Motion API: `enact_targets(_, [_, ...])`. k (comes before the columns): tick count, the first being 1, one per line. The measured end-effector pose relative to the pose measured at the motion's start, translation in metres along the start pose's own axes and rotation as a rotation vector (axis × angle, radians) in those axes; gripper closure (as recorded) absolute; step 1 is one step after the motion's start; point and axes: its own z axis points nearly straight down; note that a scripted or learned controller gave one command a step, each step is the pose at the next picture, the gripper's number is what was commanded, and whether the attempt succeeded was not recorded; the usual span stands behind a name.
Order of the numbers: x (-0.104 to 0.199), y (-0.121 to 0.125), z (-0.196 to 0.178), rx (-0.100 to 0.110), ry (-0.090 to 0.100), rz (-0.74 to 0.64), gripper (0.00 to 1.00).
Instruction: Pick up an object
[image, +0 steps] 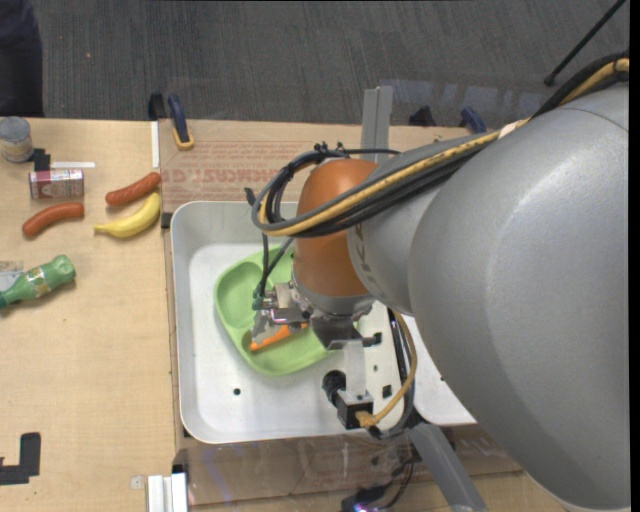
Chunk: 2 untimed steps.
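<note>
A green bowl-like dish (240, 295) lies in the white bin (200, 390). An orange carrot-like piece (268, 341) rests on the dish's near side. My gripper (272, 322) is down in the dish, right over the orange piece, with the orange wrist band and the grey arm above it covering much of the dish. The arm hides how the fingertips stand around the orange piece.
On the wooden bench to the left lie a yellow banana (132, 220), two red sausages (133, 188) (52, 218), a green bottle (38, 280), a small box (56, 182) and a can (14, 138). A cardboard sheet (230, 165) lies behind the bin.
</note>
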Motion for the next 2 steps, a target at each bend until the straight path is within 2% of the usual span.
enact_targets(1, [-0.140, -0.001, -0.158, -0.006, 0.000, -0.043, 0.00])
enact_targets(2, [-0.078, -0.034, -0.027, -0.002, 0.001, -0.080, 0.00])
